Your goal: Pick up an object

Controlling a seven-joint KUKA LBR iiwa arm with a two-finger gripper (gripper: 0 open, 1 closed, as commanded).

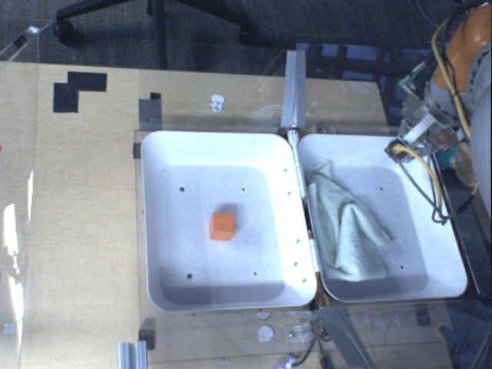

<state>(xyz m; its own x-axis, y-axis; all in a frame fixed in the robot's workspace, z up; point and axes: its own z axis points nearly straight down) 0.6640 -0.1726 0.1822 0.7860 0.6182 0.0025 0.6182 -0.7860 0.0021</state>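
The gripper (427, 123) is hovering at the right bin's (419, 237) far right corner, and whether it is wide or narrow cannot be told. An orange cube (222, 226) is sitting mid-floor in the left bin (173, 237); a crumpled pale cloth (346, 229) is lying along the right bin's left side.

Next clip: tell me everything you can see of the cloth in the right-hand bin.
The cloth is pale grey-white, soft and towel-like, crumpled into long folds with a raised ridge. It lies loose along the left side of the right bin, reaching from near the back wall to the front, resting on the floor and against the left wall.
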